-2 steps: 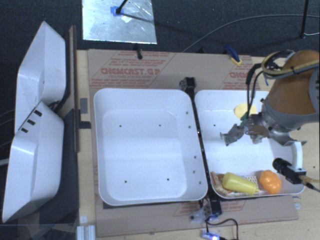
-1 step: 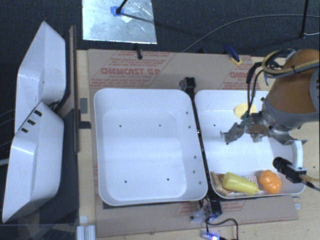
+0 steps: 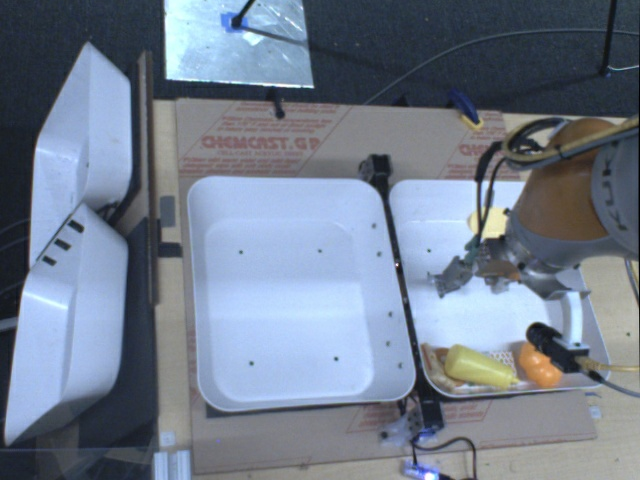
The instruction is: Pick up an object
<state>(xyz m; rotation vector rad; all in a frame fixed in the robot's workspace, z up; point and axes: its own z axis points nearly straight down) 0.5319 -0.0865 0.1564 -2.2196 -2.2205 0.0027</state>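
My gripper hangs over the middle of the right bin, pointing left, with nothing visibly held in it. A yellow, banana-like object lies along the bin's front wall, well below the gripper. Right of it sits an orange object, with a tan waffle-patterned piece between them. A pale yellow object peeks out at the arm's upper edge, partly hidden by the arm.
The left bin sits beside the right one, with a black divider between them. Two white bins are stacked off the bench at the left. A metal sheet lies on the floor behind.
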